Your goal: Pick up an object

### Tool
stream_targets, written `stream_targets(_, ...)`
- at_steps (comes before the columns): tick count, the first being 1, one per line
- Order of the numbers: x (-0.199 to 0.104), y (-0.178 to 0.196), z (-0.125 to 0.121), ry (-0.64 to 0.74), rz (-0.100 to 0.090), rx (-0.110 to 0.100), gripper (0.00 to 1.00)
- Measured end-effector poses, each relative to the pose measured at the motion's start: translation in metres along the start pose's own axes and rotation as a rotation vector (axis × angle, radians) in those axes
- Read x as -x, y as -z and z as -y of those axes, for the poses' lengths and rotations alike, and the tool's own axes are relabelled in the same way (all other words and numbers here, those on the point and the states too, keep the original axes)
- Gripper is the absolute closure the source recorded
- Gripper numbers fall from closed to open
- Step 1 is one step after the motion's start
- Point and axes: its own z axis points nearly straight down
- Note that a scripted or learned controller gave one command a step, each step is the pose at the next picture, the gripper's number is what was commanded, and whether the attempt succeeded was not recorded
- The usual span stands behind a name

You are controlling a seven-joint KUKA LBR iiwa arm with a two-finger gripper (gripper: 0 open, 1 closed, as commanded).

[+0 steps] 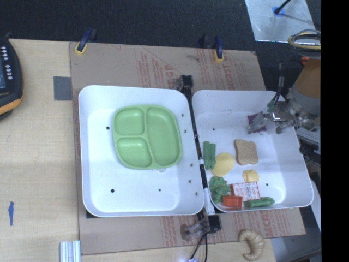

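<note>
Presently positioned over right bin's (283, 198) upper right corner: gripper (260, 121); finger state indeterminable; bread slice (246, 151) nearby below; green divided plate (147, 136) in left bin (95, 195).

The arm (306, 86) is cut off at the right edge past its wrist. A dark device (7, 75) on the table (38, 162) is cut by the left edge. The small purple item (256, 122) beneath the gripper (275, 115) is too blurred to identify.

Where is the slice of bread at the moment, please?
The slice of bread lies in the right bin, near its middle, just right of the yellow lemon-like piece and above the small yellow piece.
</note>
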Motion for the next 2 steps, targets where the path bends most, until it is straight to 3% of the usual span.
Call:
stream_targets(1,0.000,-0.026,-0.051,0.003,0.001,0.007,0.00)
stream_targets(2,0.001,0.049,0.059,-0.004,0.000,0.002,0.00)
